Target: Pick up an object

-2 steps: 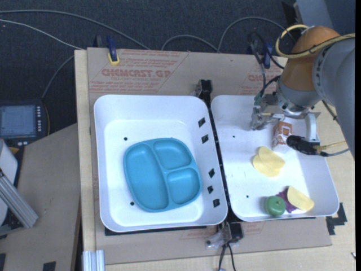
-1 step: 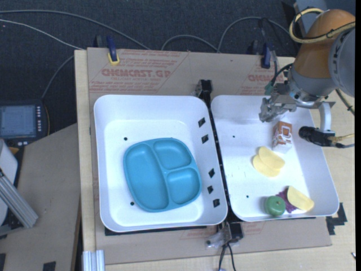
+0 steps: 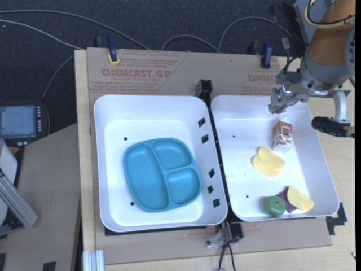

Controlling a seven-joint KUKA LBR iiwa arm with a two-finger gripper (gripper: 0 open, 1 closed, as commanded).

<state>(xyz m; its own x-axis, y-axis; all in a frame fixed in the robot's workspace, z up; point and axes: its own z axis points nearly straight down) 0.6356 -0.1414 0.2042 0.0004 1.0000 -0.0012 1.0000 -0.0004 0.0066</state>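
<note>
**Gripper over right bin, far edge**

Gripper [image 3: 280, 101] hangs above the right bin [image 3: 237, 117] near its far rim; whether it is open or closed cannot be told. A carton [image 3: 282, 135] lies just below it. Yellow pieces [image 3: 268, 161], a green ball [image 3: 275, 206]. Left bin [image 3: 107, 123] bears a blue tray [image 3: 162, 174].

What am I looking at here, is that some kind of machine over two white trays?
Yes. It is a robot arm, seen by one camera fixed above the bench and looking down at a slant. Its hand hangs over the far end of the right bin, with nothing visibly held. That bin holds a small orange-and-white packet, a pale yellow piece, a green ball and a yellow wedge. The left bin holds a blue divided plate.
</note>
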